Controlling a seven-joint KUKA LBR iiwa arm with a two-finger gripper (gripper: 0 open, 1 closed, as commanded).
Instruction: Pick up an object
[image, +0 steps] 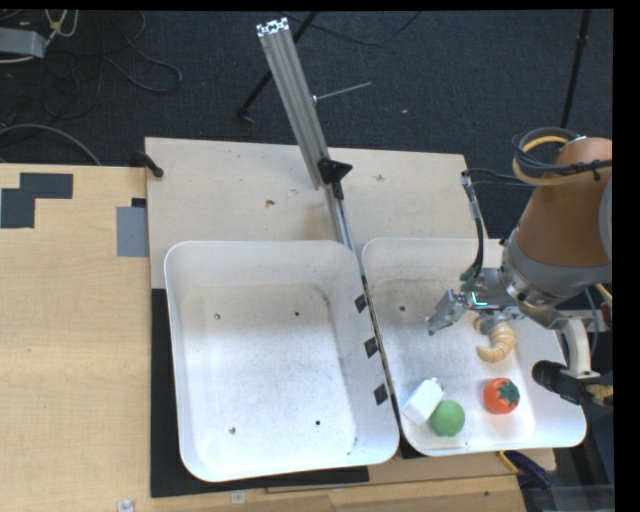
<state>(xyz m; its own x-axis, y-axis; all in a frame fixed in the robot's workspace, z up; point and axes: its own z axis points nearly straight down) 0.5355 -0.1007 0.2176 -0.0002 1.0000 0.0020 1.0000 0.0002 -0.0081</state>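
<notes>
Hovering over the right bin (400, 262), the fingers (452, 310) look spread apart with nothing between them, though they show small. Closest to them, just to their right, lies a tan curved piece (497, 345); a red tomato-like toy (501, 395), a green ball (448, 417) and a white block (423, 399) sit beyond it, nearer the camera. To grasp well, I judge they should centre over one item before descending. Ball and block touch, crowding each other; the left bin (190, 300) sits across the divider.

A robotics lab; bench (300, 190) with bins (200, 290), floor cables (60, 70).
</notes>
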